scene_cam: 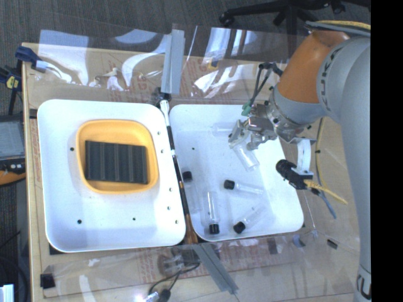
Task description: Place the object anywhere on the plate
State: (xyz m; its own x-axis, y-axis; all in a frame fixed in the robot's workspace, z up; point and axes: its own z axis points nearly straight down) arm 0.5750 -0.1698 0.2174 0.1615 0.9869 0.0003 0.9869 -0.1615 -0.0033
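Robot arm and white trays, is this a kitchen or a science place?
Probably a robotics lab or test bench, not a kitchen. A grey and orange robot arm reaches over two white bins, small clear tubes with black caps lie in the right one, and an office chair base stands behind.

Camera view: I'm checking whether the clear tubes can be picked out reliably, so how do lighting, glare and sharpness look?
Camera view: lighting is bright and even; the white right bin is nearly washed out, so the clear tubes show mostly by their black caps; glare streaks cross the transparent sheeting behind the bins; the claw looks slightly soft; the yellow plate in the left bin reads crisply.
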